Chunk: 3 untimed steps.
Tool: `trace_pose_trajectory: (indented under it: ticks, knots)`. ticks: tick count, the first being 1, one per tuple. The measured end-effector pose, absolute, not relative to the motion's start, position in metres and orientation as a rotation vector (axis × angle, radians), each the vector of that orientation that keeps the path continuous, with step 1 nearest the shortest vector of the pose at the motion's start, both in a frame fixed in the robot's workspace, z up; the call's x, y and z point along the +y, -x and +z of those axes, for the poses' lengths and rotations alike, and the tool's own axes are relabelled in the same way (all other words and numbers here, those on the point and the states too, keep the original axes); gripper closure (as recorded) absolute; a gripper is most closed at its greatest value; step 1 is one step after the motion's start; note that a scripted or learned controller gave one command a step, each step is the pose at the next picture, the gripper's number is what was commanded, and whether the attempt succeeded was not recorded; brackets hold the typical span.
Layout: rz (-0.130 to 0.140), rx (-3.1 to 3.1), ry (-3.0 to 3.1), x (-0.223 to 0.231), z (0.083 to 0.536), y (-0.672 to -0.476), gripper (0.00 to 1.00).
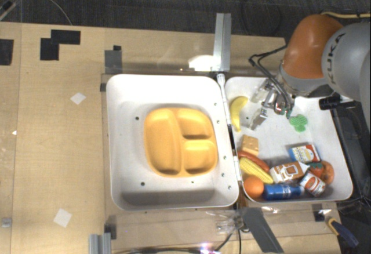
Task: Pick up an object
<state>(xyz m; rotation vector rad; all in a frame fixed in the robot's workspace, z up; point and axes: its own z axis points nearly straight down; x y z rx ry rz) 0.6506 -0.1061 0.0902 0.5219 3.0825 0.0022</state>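
My gripper [259, 115] hangs low over the upper left part of the right bin [342, 148], its two metal fingers apart and nothing between them. A yellow banana [238, 107] lies just left of the fingertips, against the bin's left wall. A small green toy [299, 123] lies to the gripper's right. Below it sits a tan cracker block [250, 144]. Along the bin's front lie a yellow corn cob [257, 171], an orange [253, 187], a blue can [283, 191], two small cartons [287, 171] and a red-and-white can [315, 185].
The left bin [124, 131] holds a yellow divided tray [179, 141] at its middle. A metal post [222, 44] stands behind the wall between the bins. The arm's orange band [307, 44] and grey body [351, 61] cover the right bin's back right corner.
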Motion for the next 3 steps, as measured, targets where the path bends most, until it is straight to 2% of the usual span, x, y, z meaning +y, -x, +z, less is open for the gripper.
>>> trace_pose_trajectory:
  ticks: [1,2,3]
  knots:
    - [0.002,3.094,-0.477,-0.088,0.089,-0.636,0.00]
    - [0.003,3.067,-0.620,-0.086,0.089,-0.632,0.00]
    - [0.002,3.002,-0.929,-0.084,0.089,-0.659,0.00]
